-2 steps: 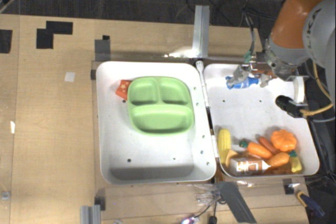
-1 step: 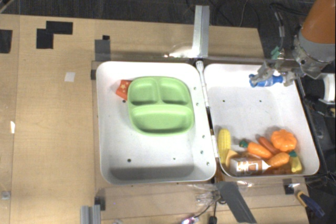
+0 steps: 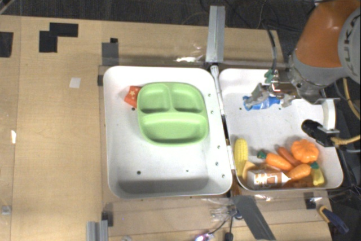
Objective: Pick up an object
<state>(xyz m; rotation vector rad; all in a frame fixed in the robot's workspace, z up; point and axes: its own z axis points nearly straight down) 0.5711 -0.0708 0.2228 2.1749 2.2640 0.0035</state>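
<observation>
Arm (image 3: pixel 324 36) low over right bin (image 3: pixel 282 121)

The grey arm with its orange band (image 3: pixel 327 31) is cut off by the right edge. A small red item (image 3: pixel 132 96) lies partly hidden beneath the green compartment plate (image 3: pixel 171 112); its kind cannot be told. The blue-and-white object (image 3: pixel 260 101) at the end effector (image 3: pixel 269 93) is blurred, and whether it is gripped cannot be told. The brown bottle's (image 3: pixel 269 179) label is too small to read.
</observation>
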